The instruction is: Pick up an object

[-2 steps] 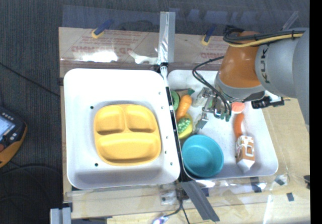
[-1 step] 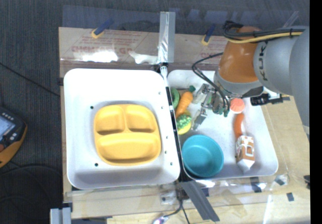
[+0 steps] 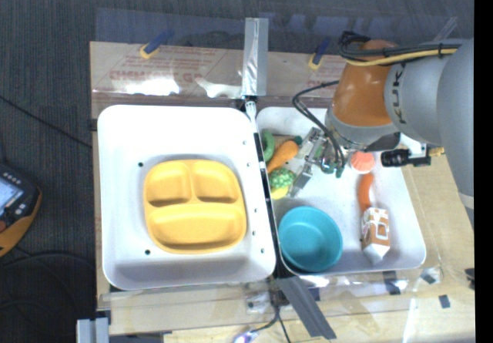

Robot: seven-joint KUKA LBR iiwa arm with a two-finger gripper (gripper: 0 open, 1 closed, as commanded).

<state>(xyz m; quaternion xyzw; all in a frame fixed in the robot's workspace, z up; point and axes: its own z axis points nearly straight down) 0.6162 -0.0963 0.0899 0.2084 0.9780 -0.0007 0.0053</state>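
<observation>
overhead slanted view, both bins (image 3: 115, 179)

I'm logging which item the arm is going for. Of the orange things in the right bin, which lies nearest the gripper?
The carrot by the bin's left wall, just left of the gripper. The orange stick and the carton lie farther right.

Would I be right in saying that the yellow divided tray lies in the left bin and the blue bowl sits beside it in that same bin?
Not quite. The camera view shows the yellow divided tray in the left bin, as you say, but the blue bowl sits in the right bin, at its near end, across the divider from the tray.
</observation>
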